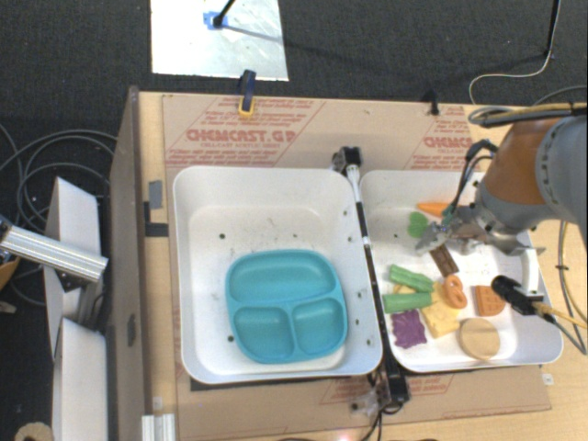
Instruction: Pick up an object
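My gripper [441, 235] is low in the right bin [390, 186] over toy food [432, 297]; can't tell its state. Nothing lifted yet, grab & raise left.

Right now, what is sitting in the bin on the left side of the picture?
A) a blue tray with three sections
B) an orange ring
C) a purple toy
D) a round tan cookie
A: the blue tray lies alone in the left bin; the small food toys are in the other bin.

Gripper [439, 240] low in right bin [395, 187], perhaps touching toys.
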Robot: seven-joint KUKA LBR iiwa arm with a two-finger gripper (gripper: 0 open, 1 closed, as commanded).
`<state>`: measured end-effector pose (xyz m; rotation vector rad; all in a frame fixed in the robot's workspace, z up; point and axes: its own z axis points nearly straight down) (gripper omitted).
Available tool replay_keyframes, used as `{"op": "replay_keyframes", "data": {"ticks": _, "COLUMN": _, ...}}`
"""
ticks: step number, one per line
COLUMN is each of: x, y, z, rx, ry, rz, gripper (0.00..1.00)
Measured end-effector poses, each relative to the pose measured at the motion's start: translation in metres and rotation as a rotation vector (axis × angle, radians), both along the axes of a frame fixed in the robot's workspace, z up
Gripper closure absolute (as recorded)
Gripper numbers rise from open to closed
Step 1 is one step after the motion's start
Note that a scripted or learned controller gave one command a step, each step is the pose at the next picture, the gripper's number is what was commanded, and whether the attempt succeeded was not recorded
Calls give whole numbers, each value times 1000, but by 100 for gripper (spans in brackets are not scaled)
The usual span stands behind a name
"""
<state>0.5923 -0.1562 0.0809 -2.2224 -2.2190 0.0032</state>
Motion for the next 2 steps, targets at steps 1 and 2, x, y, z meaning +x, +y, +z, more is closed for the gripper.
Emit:
{"op": "replay_keyframes", "data": {"ticks": 1, "x": 3, "y": 2, "z": 14, "rx": 0, "ry": -6, "rz": 4, "gripper": 100}}
{"op": "replay_keyframes", "data": {"ticks": 2, "x": 2, "y": 96, "z": 110, "rx": 3, "ry": -12, "rz": 15, "gripper": 100}}
